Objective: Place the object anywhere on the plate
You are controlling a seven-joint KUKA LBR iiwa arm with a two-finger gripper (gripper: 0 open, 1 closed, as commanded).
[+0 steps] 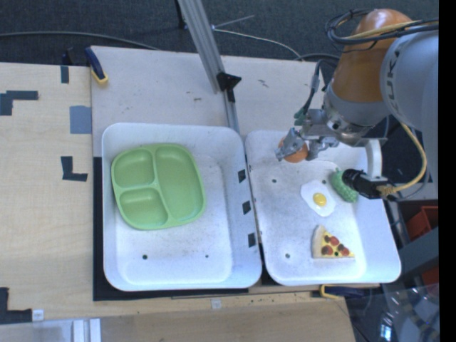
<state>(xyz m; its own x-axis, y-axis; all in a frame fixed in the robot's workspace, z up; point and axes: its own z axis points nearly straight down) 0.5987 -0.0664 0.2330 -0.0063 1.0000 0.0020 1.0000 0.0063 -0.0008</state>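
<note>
Nearest in the right white bin (370,262) lies a toy pizza slice (330,244), then a fried-egg toy (318,199) and a green leafy toy (343,186). The green three-compartment plastic plate (157,185) sits in the left white bin (214,262). Farther back, the gripper (299,145) clenches a small orange object (293,152) between its fingers, above the right bin's far left corner.

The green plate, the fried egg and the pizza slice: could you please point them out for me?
green plate (158,187), camera view, on the centre divider.
fried egg (318,199), camera view, on the yolk.
pizza slice (329,245), camera view, on the topping.
</note>
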